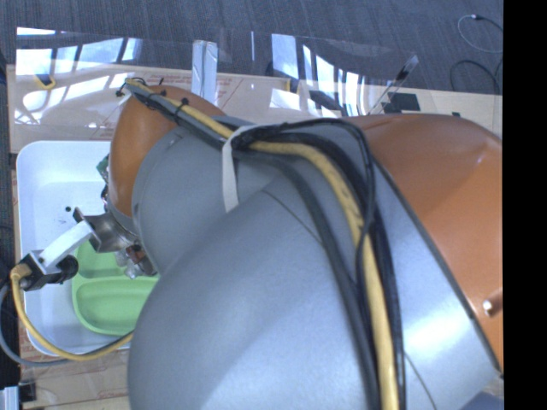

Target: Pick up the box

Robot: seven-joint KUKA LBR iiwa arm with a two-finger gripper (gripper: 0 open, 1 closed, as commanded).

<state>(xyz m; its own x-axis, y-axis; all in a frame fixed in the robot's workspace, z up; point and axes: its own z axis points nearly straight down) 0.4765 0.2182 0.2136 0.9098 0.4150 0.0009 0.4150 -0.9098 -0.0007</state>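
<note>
I see a tan bench (pixel 256 88) | white bin (pixel 38 178) on its left side | green dish (pixel 111 301) lying in that bin

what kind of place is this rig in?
Probably a robotics lab or test cell: a cabled grey-and-orange arm reaches over a white bin on a bench, with carpet and loose cables behind.

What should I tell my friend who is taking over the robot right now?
Arm: reaches far over the left bin and blocks most of the view.
Gripper: down in that bin; I cannot tell whether it is open or shut.
Things: a green object lies in the bin under the wrist. I cannot make out the box.
Done: no grasp can be seen.
Left: find the box, grip and lift it.
</note>
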